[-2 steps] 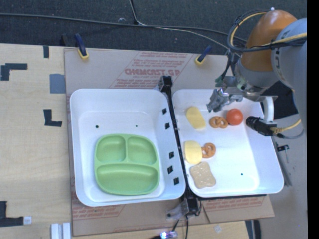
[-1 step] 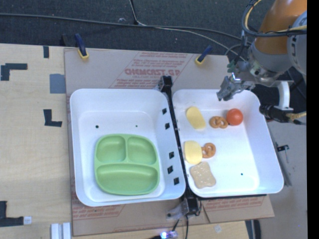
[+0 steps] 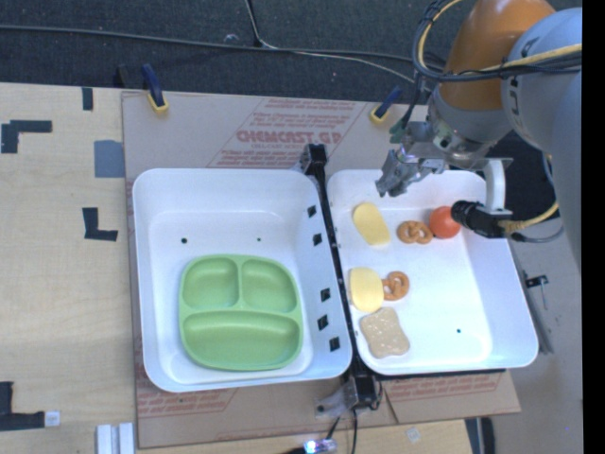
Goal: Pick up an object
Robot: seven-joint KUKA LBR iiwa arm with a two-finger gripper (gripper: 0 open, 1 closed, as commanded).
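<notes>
The right bin (image 3: 473,334) holds several toy foods. A yellow piece (image 3: 371,224) lies near its back left, a second yellow piece (image 3: 366,288) lies below it, and a tan cracker-like slab (image 3: 385,333) sits at the front. One pretzel (image 3: 413,232) lies beside a red tomato-like ball (image 3: 443,222); another pretzel (image 3: 396,285) touches the lower yellow piece. My gripper (image 3: 395,180) hangs over the bin's back edge, just above and right of the upper yellow piece. Nothing shows between its fingers.
The left bin (image 3: 161,206) holds a green divided plate (image 3: 240,312). A black divider with clips (image 3: 324,244) runs between the bins. Cables (image 3: 284,50) cross the dark floor at the back. Blue-and-yellow clamps (image 3: 152,90) hold the cardboard sheet.
</notes>
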